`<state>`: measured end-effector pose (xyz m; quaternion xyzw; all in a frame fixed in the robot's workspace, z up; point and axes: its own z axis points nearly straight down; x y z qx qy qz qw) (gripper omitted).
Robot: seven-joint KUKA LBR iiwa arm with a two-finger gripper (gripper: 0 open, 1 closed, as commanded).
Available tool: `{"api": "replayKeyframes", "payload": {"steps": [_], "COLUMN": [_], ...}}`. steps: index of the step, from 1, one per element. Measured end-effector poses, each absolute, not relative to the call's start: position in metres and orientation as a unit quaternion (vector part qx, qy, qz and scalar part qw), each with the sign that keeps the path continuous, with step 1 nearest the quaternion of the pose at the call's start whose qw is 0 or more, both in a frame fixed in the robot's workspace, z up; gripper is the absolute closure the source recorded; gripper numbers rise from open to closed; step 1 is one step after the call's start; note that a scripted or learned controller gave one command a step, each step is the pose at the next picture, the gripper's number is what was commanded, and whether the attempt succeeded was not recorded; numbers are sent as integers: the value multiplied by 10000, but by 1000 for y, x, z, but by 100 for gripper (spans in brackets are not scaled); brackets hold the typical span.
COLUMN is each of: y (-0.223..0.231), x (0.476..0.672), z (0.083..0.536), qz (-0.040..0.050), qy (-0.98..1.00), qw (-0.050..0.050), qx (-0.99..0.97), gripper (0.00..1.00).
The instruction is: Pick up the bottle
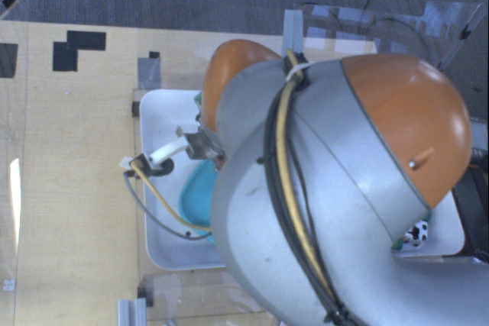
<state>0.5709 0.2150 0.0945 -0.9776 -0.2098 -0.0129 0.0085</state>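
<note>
The bulky grey arm with orange bands (336, 187) hangs low over the shallow white left bin (157, 164), beside a turquoise rounded plastic object (197, 195), possibly the bottle; nothing shows a lift.

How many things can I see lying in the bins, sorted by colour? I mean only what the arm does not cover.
Turquoise: 1, a rounded turquoise object in the left bin, partly under the arm.
Black and white: 1, a small patterned object in the right bin.
Total: 2 visible. The arm hides most of both bins, so more may lie beneath it.
</note>
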Motion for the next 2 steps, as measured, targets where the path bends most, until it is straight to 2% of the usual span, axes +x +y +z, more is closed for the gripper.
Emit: {"api": "replayKeyframes", "payload": {"steps": [1, 2], "y": [218, 236], "x": [578, 519], "z": [111, 217], "qz": [-252, -93], "qy": [-2115, -1077], "qw": [100, 13], "qx": [-9770, -9941], "gripper": [100, 100]}}
